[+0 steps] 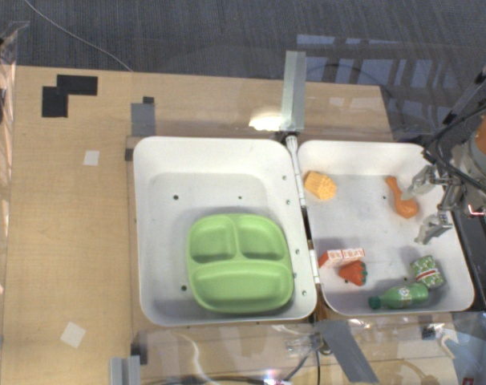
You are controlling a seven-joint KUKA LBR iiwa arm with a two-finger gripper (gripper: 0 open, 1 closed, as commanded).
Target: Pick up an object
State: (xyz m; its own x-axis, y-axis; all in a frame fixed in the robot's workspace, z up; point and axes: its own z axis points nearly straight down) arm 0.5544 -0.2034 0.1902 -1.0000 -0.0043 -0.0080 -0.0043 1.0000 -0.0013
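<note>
Arm cut off at right, hand (430, 205) open beside orange toy (402, 200)

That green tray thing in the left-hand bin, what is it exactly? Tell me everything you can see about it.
The green tray is a lime-green divided plate, plastic by its smooth, dull look, with rounded corners and a raised rim. Ridges split it into three wells: two smaller ones on the far side and one wide one nearer the camera. It lies flat and right way up on the floor of the left bin, toward its near right corner. Nothing lies in it.
</note>
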